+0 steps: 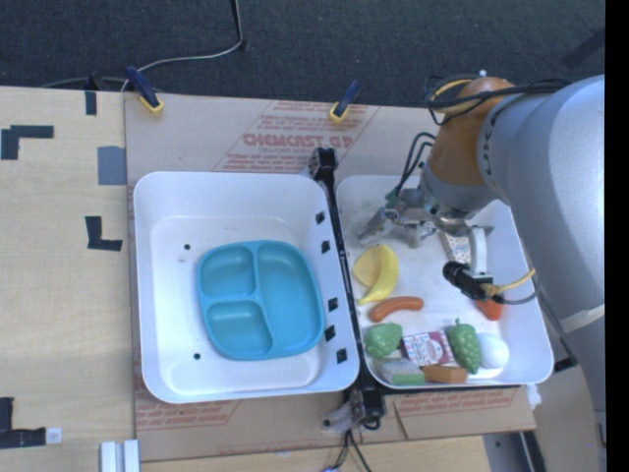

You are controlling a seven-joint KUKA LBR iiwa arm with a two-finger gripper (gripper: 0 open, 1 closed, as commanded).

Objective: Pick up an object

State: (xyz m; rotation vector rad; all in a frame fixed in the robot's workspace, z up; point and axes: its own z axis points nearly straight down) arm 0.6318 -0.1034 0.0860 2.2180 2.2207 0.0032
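A: Bench? Surroundings?
B: Cardboard sheet (285, 136) lay under the bins, clipped at the far edge by two yellow clamps (344, 106). Dark carpet (344, 28) beyond, cable (221, 42) trailing across. Plywood (54, 293) left, black tape marks.

One fixed camera looks down on me from above the bench (69, 264) at a slant, far enough back to take in both white bins: the left bin (157, 205) and the right bin (526, 347). My arm (550, 165) enters from the right side of the view.
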